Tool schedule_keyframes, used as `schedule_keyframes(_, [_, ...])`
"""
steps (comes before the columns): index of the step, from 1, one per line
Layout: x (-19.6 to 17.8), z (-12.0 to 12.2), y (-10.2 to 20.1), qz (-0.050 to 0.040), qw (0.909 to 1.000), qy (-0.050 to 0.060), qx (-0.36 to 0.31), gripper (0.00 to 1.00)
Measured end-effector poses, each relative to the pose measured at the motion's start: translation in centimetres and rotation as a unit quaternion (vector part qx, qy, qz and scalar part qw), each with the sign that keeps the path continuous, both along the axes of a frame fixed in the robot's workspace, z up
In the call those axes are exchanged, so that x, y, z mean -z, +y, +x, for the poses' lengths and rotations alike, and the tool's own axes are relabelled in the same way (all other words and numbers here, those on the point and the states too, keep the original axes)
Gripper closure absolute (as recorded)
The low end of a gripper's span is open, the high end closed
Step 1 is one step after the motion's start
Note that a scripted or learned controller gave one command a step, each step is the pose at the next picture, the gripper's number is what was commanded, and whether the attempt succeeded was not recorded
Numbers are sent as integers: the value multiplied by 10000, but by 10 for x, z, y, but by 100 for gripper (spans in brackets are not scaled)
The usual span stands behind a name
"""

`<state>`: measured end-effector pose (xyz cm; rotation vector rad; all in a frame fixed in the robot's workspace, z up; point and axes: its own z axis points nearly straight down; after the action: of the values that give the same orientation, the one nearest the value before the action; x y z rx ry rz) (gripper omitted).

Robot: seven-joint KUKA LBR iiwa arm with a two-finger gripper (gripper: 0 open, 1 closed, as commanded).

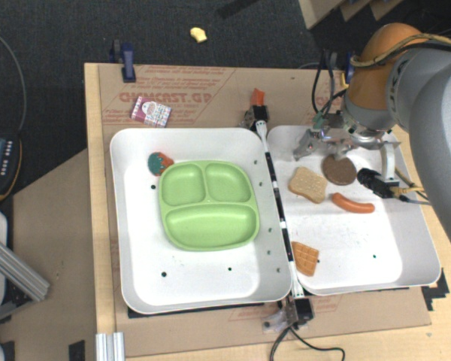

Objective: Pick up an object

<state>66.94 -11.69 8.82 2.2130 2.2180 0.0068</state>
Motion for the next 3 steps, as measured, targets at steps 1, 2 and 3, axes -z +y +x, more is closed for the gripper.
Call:
schedule_keyframes(1, [-1, -31, 0, 0, 10000, 0, 11, 0])
schedule_keyframes(2, [-2, -133, -41, -5, 10000, -5, 43, 0])
schedule_keyframes(3, [-14, -127, -41, -38, 10000, -60, 24, 100])
